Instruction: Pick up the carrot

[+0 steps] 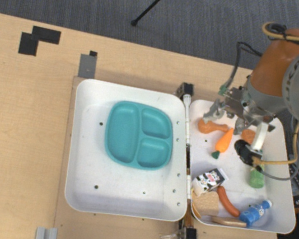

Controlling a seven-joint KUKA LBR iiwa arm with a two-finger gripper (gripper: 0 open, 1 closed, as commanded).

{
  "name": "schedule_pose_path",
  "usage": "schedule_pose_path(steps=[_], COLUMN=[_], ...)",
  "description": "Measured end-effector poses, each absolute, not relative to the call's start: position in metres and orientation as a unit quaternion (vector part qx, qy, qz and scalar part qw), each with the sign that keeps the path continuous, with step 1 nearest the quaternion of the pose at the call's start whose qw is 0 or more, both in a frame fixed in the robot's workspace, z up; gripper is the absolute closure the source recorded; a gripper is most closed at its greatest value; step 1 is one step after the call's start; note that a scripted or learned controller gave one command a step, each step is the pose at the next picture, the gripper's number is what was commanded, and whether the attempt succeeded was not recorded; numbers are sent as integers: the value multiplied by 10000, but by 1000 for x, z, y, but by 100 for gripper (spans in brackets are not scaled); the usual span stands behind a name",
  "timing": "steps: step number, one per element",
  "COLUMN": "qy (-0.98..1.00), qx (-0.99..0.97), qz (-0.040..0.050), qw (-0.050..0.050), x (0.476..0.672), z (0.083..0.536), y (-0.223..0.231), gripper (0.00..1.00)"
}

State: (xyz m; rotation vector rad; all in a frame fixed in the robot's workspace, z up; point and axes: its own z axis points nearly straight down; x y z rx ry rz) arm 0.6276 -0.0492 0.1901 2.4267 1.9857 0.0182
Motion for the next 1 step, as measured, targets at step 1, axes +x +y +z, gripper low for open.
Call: schedule_pose_path(steps=[1], qy=[7457], qx=[6663], qz=[-14], qw=[0], x=[552], z=[111], y=[-124], gripper=[100])
